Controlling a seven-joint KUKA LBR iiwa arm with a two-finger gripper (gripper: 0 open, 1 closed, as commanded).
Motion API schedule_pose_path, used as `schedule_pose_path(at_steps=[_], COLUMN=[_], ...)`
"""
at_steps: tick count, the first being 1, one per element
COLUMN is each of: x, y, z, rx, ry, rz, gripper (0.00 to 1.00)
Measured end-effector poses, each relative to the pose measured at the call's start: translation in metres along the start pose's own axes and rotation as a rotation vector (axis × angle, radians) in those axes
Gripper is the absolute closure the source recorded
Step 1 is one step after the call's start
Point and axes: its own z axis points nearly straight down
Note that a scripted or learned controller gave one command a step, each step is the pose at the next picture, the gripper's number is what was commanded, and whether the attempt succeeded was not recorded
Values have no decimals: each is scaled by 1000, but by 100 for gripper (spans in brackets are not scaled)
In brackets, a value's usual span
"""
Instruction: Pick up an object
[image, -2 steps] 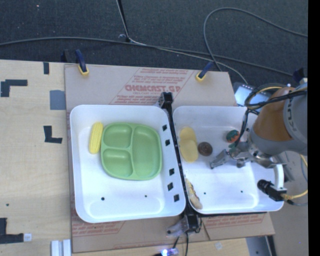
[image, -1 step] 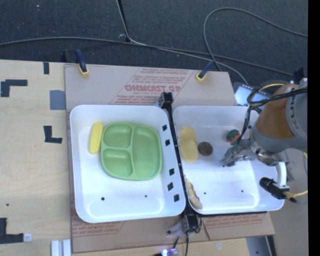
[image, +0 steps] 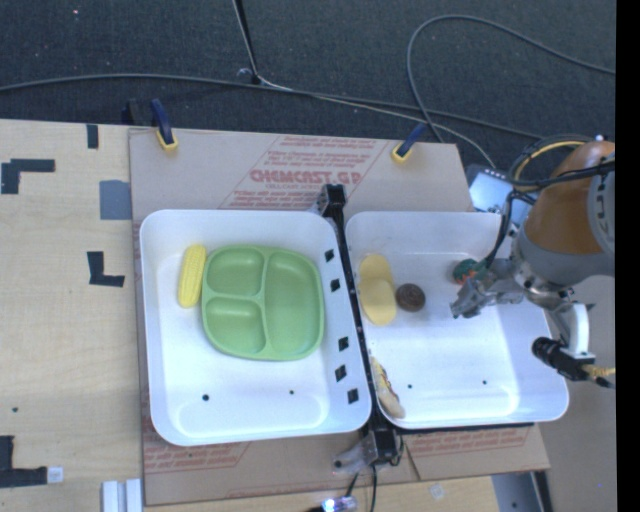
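In the right bin (image: 450, 385) lie a pale yellow oblong piece (image: 377, 288) near the divider, a small round brown piece (image: 410, 296) just right of it, and a tan piece (image: 386, 391) at the bin's lower left edge. A small green object (image: 466, 269) sits near the bin's right side, right beside my gripper (image: 468, 300). The gripper hangs low over the right part of this bin, to the right of the brown piece. The arm's grey body with its orange band (image: 570, 215) reaches in from the right.
The left bin (image: 180, 390) holds a green divided plate (image: 263, 302) and a yellow corn cob (image: 191, 275) at its left. A black divider (image: 345, 310) runs between the bins. Cables cross the dark floor behind the bench.
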Motion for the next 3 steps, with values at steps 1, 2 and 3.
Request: schedule_pose_path(at_steps=[1, 2, 3], x=[-2, -6, 42], y=[-4, -11, 0], z=[-44, -102, -107], rx=[0, -1, 2], ry=[0, -1, 1], rz=[1, 1, -4], gripper=[100, 100, 100])
